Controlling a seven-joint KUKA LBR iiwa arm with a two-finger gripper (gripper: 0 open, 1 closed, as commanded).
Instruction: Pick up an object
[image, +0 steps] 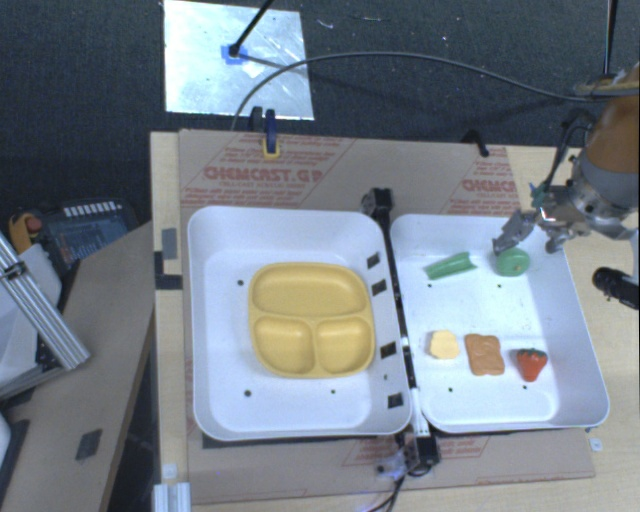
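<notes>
- While the tool (528, 232) hangs over the far right part of the right bin (580, 330), its grey fingers reach toward the round green piece (514, 262); they look spread with nothing between them, and nothing is held yet.
- Since the round green piece lies closest to the tool, it is probably the thing to go for; the fingers should come down on either side of it, not on top, and close only once low enough.
- Beside it lies a long green piece (449, 265), near but apart, so the fingers need to stay off that neighbour during the descent.
- After closing, a straight lift would serve best, for the piece looks small and rounded and could roll or slip out.
- Right bin, far part: the long green piece and the round green piece.
- Right bin, near part: a pale yellow piece (444, 345), a tan toast-like piece (484, 354) just beside it, and a red strawberry-like piece (531, 364) toward the right wall.
- Left bin (215, 300): a yellow divided tray (310, 318) in the middle, with nothing seen in its three compartments.
- Both bins sit side by side on the bench (120, 300).
</notes>
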